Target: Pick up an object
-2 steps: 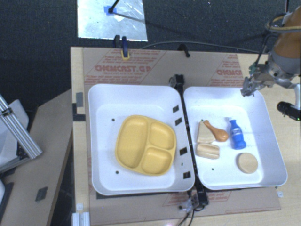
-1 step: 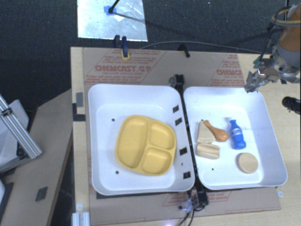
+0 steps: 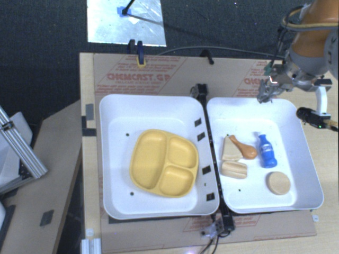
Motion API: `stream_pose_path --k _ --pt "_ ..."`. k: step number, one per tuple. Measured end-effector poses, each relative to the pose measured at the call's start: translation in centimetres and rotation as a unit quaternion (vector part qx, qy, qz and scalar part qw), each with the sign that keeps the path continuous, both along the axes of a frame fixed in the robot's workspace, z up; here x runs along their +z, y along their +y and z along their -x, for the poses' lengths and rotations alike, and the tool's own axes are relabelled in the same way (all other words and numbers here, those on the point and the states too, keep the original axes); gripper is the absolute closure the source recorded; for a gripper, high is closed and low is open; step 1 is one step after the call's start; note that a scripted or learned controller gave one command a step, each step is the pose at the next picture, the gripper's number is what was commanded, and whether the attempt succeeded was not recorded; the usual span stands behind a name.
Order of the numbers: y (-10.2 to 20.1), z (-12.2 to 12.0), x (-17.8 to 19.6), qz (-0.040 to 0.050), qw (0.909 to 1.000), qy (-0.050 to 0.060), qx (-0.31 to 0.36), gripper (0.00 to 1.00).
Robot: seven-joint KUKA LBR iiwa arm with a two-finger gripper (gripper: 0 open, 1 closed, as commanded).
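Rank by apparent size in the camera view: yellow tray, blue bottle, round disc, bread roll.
1. yellow tray, by far
2-4. blue bottle, bread roll, round disc: look alike, too close to rank.

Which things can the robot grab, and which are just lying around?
For the job:
gripper
blue bottle
round wooden disc
bread roll
wedge slice
drumstick
yellow tray

Just lying about:
blue and yellow clamp
shiny sheet
cardboard
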State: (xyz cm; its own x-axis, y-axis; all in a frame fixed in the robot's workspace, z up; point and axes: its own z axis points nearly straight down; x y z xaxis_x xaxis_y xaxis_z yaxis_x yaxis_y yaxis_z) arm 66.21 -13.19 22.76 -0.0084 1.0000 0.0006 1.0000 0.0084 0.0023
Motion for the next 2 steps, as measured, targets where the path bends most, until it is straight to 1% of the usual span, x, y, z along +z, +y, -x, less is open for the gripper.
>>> stream_pose_path --k 1,2 --pt "5.8 0.2 -1.0 -0.0006 1.0000 0.000 0.001 1.00" --pt "11.2 1.3 0.1 -0.0006 1.0000 0.000 0.001 1.00"
